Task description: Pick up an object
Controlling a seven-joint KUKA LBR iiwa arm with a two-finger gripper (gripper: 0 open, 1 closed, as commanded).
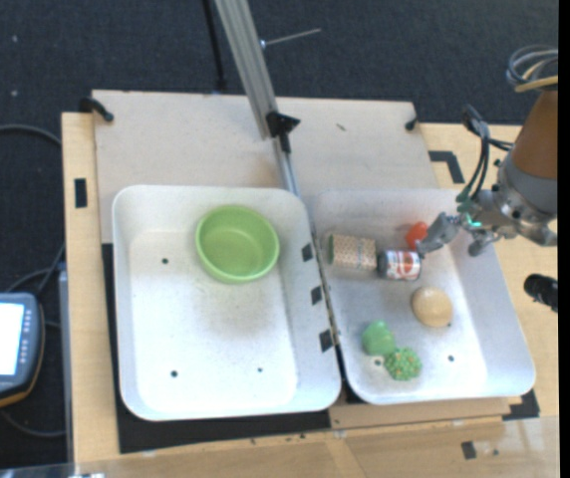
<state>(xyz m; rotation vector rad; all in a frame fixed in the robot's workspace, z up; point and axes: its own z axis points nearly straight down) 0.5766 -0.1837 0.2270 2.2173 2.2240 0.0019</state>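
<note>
Hovering gripper (461,233) | right bin (494,307) edge | beside red object (418,233)

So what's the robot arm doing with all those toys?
The robot arm reaches in from the right, and its gripper sits over the upper right part of the right bin, near a small red thing. It isn't holding anything that can be seen. In that bin lie a can, a speckled roll, a tan ball and two green toys. The left bin has a green bowl.
</note>
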